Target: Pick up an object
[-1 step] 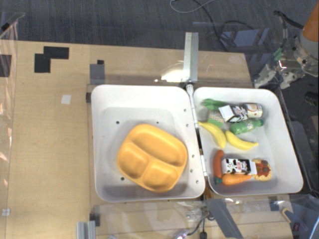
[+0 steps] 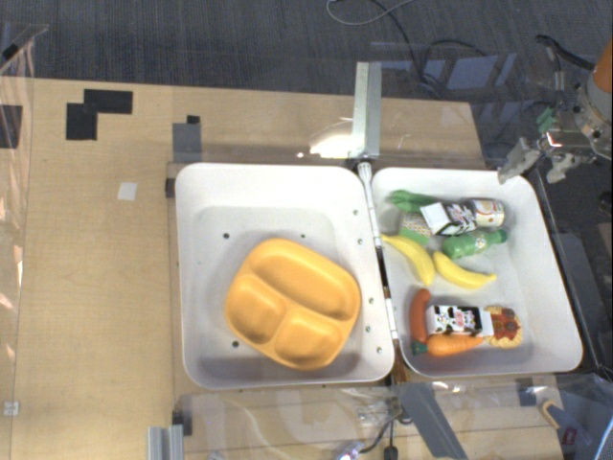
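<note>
Grey arm's gripper point(image 2: 554, 149) hovers beyond right bin point(image 2: 560, 286) far right corner; jaw state cannot be told. Nothing held. Candidate objects, bananas point(image 2: 442, 264) and carrot point(image 2: 450, 346), lie untouched in right bin. Descent, grasp and lift remain.

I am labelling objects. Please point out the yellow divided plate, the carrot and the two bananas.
yellow divided plate point(image 2: 292, 302), camera view, centre ridge.
carrot point(image 2: 452, 346), camera view, middle.
two bananas point(image 2: 463, 274), camera view, the right one's body.

Yellow banana point(image 2: 436, 263) lying flat, right bin point(image 2: 551, 257) centre.
</note>
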You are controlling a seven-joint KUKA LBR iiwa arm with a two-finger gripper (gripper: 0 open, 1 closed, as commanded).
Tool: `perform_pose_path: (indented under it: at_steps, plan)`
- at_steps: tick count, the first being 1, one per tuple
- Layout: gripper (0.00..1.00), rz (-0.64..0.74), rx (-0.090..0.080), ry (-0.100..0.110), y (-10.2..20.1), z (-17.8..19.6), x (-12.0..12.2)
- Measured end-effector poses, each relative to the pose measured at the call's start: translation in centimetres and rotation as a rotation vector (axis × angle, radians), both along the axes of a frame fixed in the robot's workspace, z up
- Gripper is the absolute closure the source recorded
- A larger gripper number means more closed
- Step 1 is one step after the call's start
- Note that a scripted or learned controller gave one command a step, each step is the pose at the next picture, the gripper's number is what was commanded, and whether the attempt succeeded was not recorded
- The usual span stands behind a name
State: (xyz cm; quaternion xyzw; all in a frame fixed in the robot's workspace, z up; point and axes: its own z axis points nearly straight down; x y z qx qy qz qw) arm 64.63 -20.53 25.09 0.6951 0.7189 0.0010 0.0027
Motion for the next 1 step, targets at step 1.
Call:
perform_pose_path:
  at_steps: [1]
  plan:
    - [0.0,0.078,0.002,0.003,-0.01,-14.39,-6.34]
